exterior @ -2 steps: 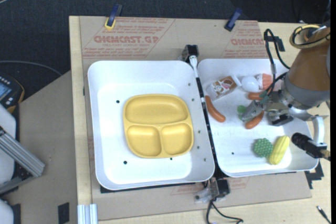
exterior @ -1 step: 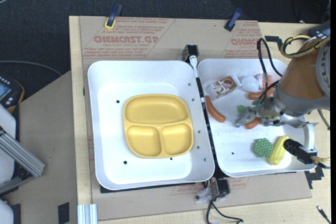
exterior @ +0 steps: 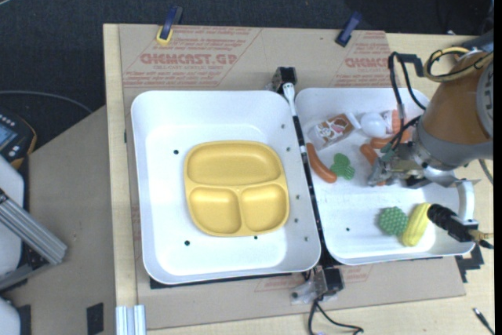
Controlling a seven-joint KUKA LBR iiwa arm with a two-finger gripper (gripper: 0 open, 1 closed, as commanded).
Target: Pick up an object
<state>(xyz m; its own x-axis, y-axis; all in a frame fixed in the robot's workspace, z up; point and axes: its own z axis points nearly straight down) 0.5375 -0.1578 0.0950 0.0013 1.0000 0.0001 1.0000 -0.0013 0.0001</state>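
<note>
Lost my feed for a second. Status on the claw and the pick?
Claw low in right bin, nothing seen gripped. Orange sausage, green piece alongside. Yellow tray in left bin.

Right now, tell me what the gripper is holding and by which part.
That cannot be told. The gripper sits low in the right bin, near the orange toy and the green piece, but the wrist hides its tips.

Crowded around the tool (exterior: 386, 169), open floor toward the near wall

Left of it lie a green piece (exterior: 342, 165) and sausage (exterior: 320, 163); nearer the camera, white bin floor (exterior: 353, 208) lies bare up to a green ball (exterior: 392, 220).
</note>
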